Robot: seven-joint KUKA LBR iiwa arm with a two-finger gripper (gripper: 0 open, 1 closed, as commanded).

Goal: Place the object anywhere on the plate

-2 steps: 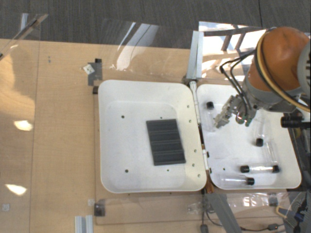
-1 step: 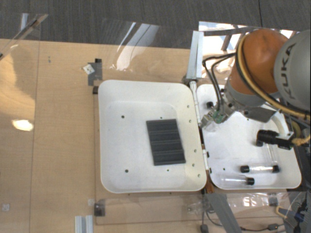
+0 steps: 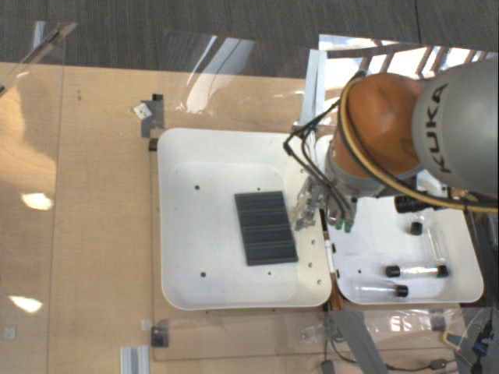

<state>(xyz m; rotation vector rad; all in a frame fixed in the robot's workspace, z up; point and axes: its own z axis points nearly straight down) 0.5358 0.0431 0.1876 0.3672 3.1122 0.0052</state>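
A dark grey ridged plate lies flat in the left bin, right of its middle. My gripper hangs over the divide between the two bins, just right of the plate's right edge. The orange band and grey wrist above it hide most of it. Several clear tubes with black caps lie in the right bin: one tube near the front, another tube at the front rim, and a third tube further back. Whether anything sits in the gripper is not visible.
The arm's bulk covers the back of the right bin. A black clamp stands at the left bin's back left corner and another clamp at its front left. Bare wooden bench stretches to the left.
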